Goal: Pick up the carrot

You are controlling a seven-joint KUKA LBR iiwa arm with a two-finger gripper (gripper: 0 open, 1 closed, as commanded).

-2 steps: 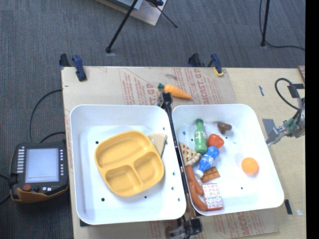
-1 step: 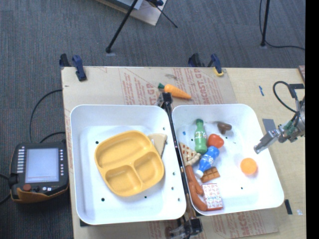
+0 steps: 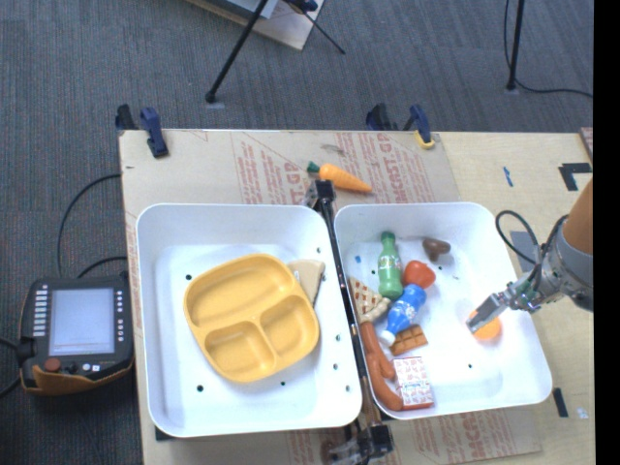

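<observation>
The carrot (image 3: 344,175), orange with a green top, lies on the bare bench board behind the two bins, just beyond the gap between them. My gripper (image 3: 486,315) hangs low over the right side of the right bin (image 3: 504,381), far from the carrot. It sits directly above a small orange ball (image 3: 491,331) that shows under its tip. Whether it touches the ball is unclear.
The right bin also holds a green bottle (image 3: 388,263), a red tomato (image 3: 418,273), a blue bottle (image 3: 405,308), sausages (image 3: 376,356), a red box (image 3: 415,381) and a brown piece (image 3: 437,249). A yellow divided plate (image 3: 252,318) lies in the left bin (image 3: 165,376). Blue clamps (image 3: 153,129) grip the bench's back edge.
</observation>
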